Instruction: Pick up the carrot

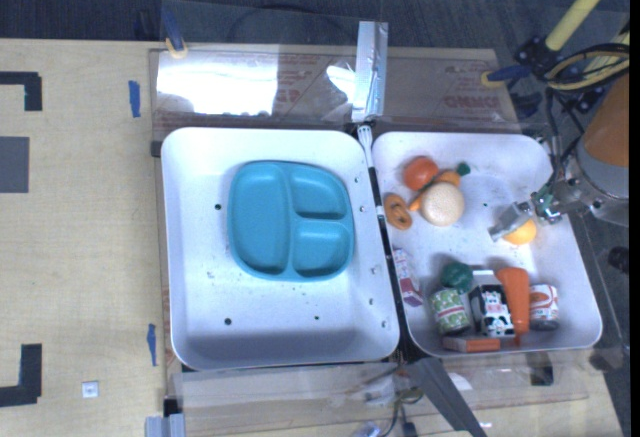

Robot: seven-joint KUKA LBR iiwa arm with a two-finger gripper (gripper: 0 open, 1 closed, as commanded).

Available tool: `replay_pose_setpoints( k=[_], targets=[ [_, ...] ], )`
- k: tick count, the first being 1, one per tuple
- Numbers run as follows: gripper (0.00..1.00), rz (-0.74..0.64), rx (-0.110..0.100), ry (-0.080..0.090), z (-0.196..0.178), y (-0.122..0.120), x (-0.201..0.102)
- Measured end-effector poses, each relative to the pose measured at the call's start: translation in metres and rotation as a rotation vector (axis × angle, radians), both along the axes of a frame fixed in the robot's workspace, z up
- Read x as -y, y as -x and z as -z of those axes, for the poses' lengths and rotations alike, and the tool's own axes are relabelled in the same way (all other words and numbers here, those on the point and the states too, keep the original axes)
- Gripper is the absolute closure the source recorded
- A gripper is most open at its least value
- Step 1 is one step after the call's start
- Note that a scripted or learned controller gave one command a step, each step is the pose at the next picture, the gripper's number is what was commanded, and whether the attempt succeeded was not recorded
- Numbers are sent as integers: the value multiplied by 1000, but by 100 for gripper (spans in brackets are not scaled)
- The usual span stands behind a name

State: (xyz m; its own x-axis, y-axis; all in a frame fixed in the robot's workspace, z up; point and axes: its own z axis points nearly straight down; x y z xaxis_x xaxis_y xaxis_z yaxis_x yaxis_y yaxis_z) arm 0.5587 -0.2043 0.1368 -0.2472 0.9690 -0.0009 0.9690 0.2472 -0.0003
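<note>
We look down from one fixed camera above the bench (pixel 70 225), tilted at a slant, far enough back to take in both white bins (pixel 190 325) side by side and the floor beyond.

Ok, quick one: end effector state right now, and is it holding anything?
End effector: over the right bin, beside a yellow item; open or shut cannot be told, and nothing is visibly held. The carrot lies apart from it.

Grey arm (pixel 605 187), orange band above wrist (blurred); small metallic pincer (pixel 519 217) with greenish markings.
</note>
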Motion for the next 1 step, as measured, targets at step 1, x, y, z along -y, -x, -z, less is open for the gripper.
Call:
replay_pose_setpoints(
  k=[1],
  targets=[
    [0, 104, 6, -17, 48, -6, 6]
  ],
)
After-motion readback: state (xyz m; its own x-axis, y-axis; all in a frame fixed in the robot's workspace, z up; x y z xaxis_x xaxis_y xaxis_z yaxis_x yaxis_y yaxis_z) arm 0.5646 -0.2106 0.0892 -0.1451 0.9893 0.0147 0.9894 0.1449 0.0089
